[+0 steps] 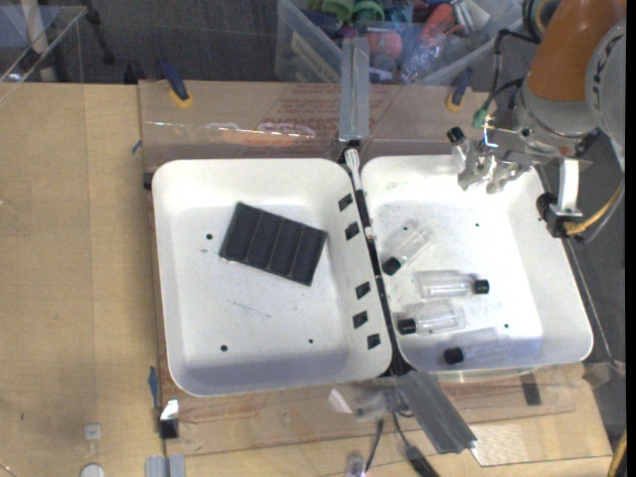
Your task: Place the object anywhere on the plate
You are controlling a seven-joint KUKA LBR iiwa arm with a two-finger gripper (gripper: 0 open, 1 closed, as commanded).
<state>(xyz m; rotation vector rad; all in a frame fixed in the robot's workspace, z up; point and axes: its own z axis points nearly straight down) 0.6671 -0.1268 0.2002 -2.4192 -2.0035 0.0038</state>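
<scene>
A flat black ribbed plate (273, 243) lies tilted in the left bin (189, 346). Several clear plastic vials with black caps lie in the right bin (556, 311): one (402, 244) near the divider, one (449, 285) in the middle, one (429, 321) below it, and one (477, 351) by the front wall. My gripper (487, 172) hangs over the back of the right bin, above and to the right of the vials. I see nothing between its fingers.
A metal divider (360, 256) with black clips runs between the bins. A clear crate of colourful toys (397, 13) stands behind them. The arm's orange band (581, 18) is at the upper right, cables trailing beside it.
</scene>
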